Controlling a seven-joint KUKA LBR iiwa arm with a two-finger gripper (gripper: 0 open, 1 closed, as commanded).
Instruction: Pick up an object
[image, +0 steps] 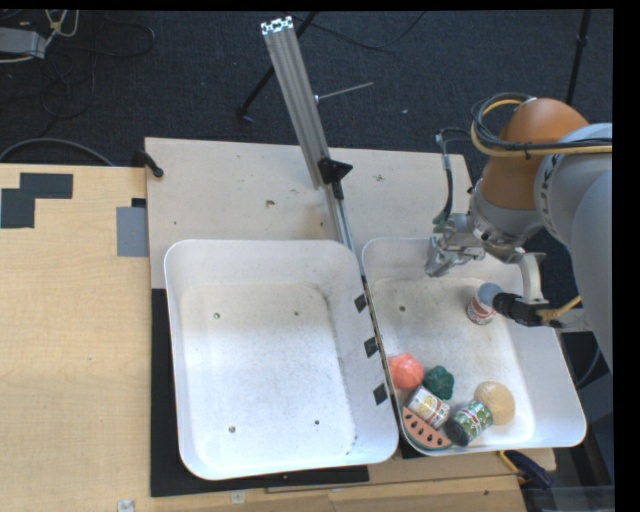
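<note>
Gripper (446, 258) hangs over the far edge of the right bin (548, 400), metal fingers pointing down; can't tell from this angle whether they're spread or closed, nothing visible between them. Arm (560, 170) comes in from the right, orange band above the wrist.

Closest candidate: small can with red label (482, 305), just beside the gripper, toward the near side and a bit right, standing alone on the bin floor. Looks rigid, light, smooth sided so possibly slippery; likely best taken across the body at mid height.

Rest of the objects sit well apart from the gripper, clustered in the bin's near corner: orange-red ball (405, 371), dark green lumpy item (438, 380), tan round item (494, 401), small jar (430, 407), a green-labelled bottle (468, 420), watermelon slice toy (424, 432). They're touching or nearly so, so a grasp there risks bumping neighbours. Round ones probably roll away; the slice lies flat, hard to get under.

Left bin (200, 300) lies beyond the divider, away from the gripper.

No object lifted; pick not yet made.
</note>
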